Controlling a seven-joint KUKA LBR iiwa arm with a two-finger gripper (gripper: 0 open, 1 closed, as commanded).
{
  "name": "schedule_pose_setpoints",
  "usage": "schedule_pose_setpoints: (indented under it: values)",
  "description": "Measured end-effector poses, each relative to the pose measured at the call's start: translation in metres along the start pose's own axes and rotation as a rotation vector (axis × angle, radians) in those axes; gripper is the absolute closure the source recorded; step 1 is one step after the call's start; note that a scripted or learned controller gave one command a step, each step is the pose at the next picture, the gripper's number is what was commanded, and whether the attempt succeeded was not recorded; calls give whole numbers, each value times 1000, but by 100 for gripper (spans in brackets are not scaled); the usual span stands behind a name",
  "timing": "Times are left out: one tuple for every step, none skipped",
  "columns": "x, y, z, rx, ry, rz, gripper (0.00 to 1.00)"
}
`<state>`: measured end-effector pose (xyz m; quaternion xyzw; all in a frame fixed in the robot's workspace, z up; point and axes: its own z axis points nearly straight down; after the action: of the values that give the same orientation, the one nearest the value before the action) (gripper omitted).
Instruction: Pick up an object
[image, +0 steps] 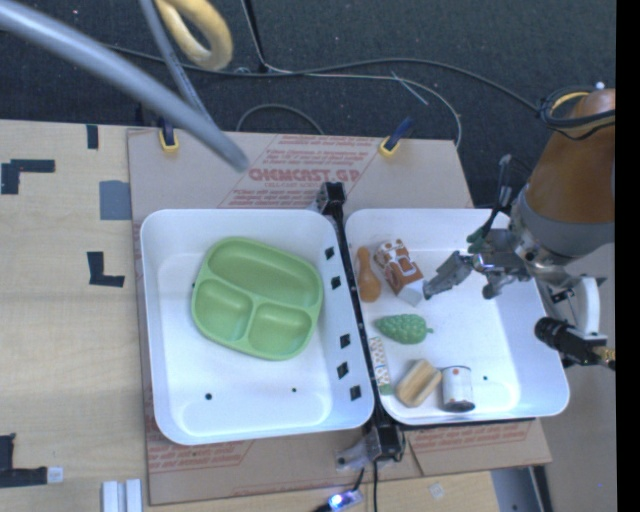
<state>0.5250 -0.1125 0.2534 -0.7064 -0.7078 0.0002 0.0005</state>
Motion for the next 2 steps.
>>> schedule_pose_setpoints:
  values:
    - [2, -10, 58, 5, 0, 2, 0]
    - [3, -13, 101, 6, 0, 2, 0]
